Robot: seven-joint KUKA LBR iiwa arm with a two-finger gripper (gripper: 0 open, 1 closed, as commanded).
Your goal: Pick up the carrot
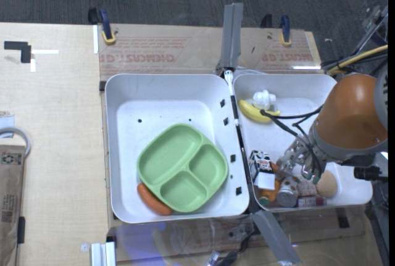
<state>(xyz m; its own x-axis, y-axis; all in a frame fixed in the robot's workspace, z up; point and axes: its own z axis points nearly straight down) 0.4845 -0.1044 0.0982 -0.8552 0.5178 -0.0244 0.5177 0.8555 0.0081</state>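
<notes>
What looks like the carrot (278, 189), a small orange piece with a green end, lies in a pile of things at the front of the right bin (345, 194). It is partly covered by its neighbours. My gripper (297, 163) hangs low over this pile, just above and to the right of the orange piece. The arm's orange band (352, 112) fills the bin's right side. Nothing is seen lifted off the pile.
In the pile sit a metal can (287, 198), a white and red box (263, 171) and a beige egg-like ball (327, 184). A banana (254, 112) and a white lump (264, 98) lie at the back. The left bin (123, 135) holds a green divided plate (182, 167) over an orange-red sausage-like thing (152, 199).
</notes>
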